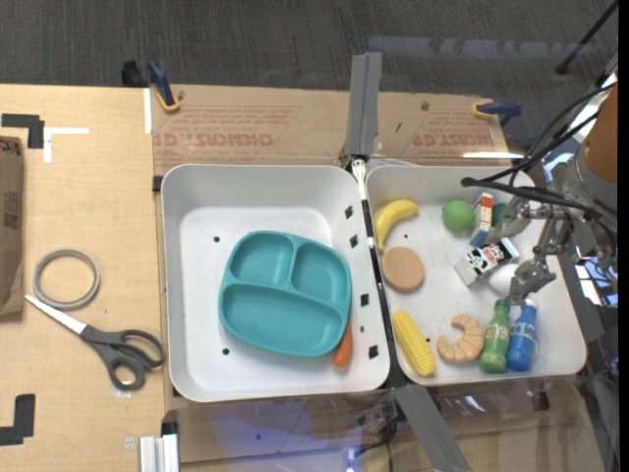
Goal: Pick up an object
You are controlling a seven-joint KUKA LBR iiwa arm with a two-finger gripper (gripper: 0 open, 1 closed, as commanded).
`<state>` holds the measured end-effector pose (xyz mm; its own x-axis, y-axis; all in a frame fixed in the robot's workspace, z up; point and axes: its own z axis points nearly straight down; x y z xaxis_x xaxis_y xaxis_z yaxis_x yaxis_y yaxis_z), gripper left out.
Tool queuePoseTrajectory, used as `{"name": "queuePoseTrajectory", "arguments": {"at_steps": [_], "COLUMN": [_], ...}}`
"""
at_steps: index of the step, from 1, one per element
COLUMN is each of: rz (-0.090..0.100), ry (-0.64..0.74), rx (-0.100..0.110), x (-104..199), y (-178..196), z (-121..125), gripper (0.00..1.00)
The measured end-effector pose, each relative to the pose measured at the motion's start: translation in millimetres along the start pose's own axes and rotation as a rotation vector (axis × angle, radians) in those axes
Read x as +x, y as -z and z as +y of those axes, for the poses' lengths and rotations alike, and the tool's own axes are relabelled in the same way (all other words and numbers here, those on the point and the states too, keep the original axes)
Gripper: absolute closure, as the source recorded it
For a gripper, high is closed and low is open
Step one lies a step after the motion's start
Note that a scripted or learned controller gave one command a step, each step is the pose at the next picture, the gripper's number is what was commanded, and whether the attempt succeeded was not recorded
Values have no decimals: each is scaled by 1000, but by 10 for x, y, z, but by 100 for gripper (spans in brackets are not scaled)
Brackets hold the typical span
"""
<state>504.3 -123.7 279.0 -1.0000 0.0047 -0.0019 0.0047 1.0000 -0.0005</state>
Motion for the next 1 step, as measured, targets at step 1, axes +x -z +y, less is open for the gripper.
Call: {"name": "queuePoseTrajectory", "arguments": {"at_steps": [1], "rz": [1], "ry": [103], "rx": [-1], "x": [-356], "y": [-861], "z": [-308], "gripper": [0]}}
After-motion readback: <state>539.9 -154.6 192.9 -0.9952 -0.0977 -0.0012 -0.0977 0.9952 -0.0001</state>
